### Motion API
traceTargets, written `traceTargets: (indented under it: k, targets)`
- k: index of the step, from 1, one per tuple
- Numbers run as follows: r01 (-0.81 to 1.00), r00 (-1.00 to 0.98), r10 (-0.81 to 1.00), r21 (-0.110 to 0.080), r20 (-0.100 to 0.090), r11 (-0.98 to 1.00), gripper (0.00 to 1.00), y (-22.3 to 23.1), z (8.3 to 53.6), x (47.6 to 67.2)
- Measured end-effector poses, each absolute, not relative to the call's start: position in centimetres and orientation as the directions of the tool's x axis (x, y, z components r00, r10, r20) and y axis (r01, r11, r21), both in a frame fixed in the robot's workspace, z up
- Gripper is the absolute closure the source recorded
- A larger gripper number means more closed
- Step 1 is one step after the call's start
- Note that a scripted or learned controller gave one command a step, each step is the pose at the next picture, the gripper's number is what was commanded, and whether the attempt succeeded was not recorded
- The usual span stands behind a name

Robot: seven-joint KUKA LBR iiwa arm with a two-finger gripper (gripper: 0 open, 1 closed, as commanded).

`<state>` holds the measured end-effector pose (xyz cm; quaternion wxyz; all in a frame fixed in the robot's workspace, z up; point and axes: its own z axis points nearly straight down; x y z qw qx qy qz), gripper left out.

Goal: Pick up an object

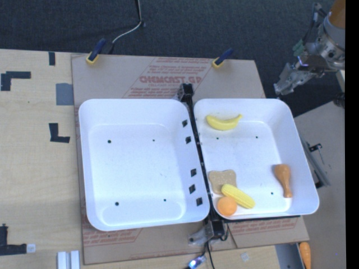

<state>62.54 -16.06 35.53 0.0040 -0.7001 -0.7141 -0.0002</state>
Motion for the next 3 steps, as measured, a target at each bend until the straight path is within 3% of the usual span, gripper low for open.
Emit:
traceTargets:
  k: [1,2,3]
  targets:
    - [1.000,-0.005,1.000,0.012,-0.001,0.005,1.00,-12.3,46.8,58.0]
    - [1.000,-0.003,1.000,0.001,-0.002,0.003,1.00,-12.5,46.9,58.1]
    - [1.000,-0.003,1.000,0.001,-0.003,0.003,1.00,-12.4,47.9,58.2]
